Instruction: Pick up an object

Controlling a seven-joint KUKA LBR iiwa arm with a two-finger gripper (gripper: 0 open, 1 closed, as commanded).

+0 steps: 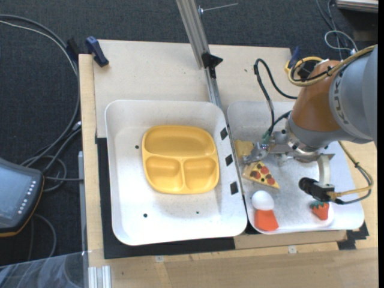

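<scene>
In the right bin (345,218), a toy pizza slice (261,175) with red dots lies near the left wall. Just in front of it sit a white ball (262,199) and an orange piece (267,221). A small orange-red toy with a green top (321,210) rests near the bin's front right. A flat yellow piece (242,148) lies by the left wall. My gripper (259,153) hangs low over the bin between the yellow piece and the pizza slice, its grey and orange arm (324,110) covering the bin's back right part.
The left bin (120,179) holds a yellow divided plate (180,159). A metal pole (198,35) slants up from between the bins. A black cable (267,83) loops over the bench behind the right bin, and a black connector (315,188) hangs off the wrist.
</scene>
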